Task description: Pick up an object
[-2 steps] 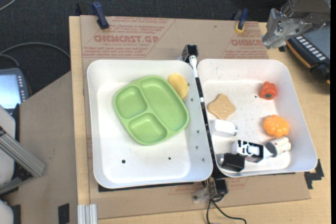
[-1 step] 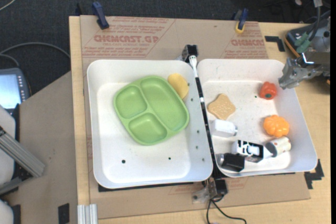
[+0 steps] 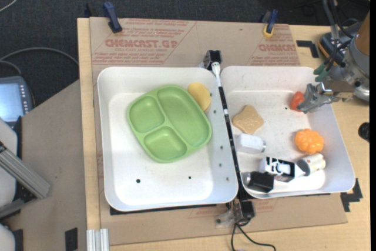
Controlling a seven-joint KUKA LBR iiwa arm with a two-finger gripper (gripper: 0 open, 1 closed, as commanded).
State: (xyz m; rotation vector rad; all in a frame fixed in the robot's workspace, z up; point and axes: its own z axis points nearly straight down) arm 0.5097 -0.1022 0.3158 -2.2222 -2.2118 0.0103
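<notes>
My gripper point(image 3: 310, 98) reaches in from the right over the back right part of the right bin point(image 3: 258, 74). A small red object point(image 3: 297, 100) sits right at its tip, touching or very close to it. Whether it is held I cannot tell. In front of it on the bin floor lie an orange round object point(image 3: 309, 140), a tan flat piece point(image 3: 248, 119) and a small white block point(image 3: 249, 142). A black-and-white object point(image 3: 279, 167), a black piece point(image 3: 258, 180) and a cream cylinder point(image 3: 315, 162) lie along the near side.
The left bin point(image 3: 111, 144) holds a green divided plate point(image 3: 169, 123) and a yellow object point(image 3: 200, 95) at its back right. A raised rim point(image 3: 225, 126) separates the two bins. Blue and yellow clamps point(image 3: 111, 16) hold the board at the back.
</notes>
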